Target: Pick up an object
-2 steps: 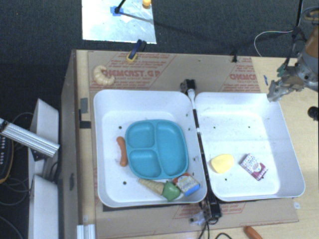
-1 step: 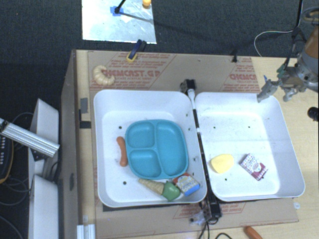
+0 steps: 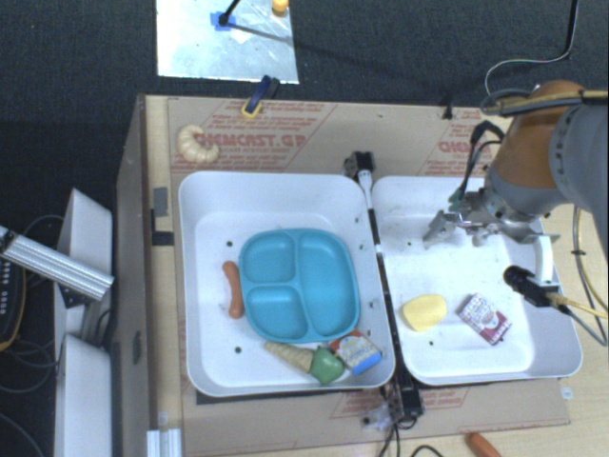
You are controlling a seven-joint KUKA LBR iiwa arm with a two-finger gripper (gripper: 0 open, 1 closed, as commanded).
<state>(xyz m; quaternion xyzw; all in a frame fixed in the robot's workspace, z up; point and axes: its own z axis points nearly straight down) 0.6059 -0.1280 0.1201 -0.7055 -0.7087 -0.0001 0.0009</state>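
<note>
Writing: red print runs across the cardboard [image 3: 285, 141] under the bins, too blurred here to read; the packet [image 3: 483, 318] has red-and-white markings, also unreadable.
Tool: the tool [image 3: 461, 228] hangs over the upper part of the right bin [image 3: 561, 350], its two metal fingers spread apart, nothing between them and nothing touching them.
Arm: grey with the orange band, coming in from the right over the right bin's far corner.
Right bin: a yellow lump [image 3: 423, 311] and the packet lie near the front wall, side by side but apart, both well clear of the tool.
Left bin [image 3: 205, 255]: a blue tray [image 3: 298, 284] fills the middle; a sausage [image 3: 233, 288] lies just beside its left edge; a cone [image 3: 290, 354], a green piece [image 3: 328, 367] and a small wrapper [image 3: 362, 352] crowd the front right corner.
Open room: bare white floor around the tool and between it and the yellow lump.
</note>
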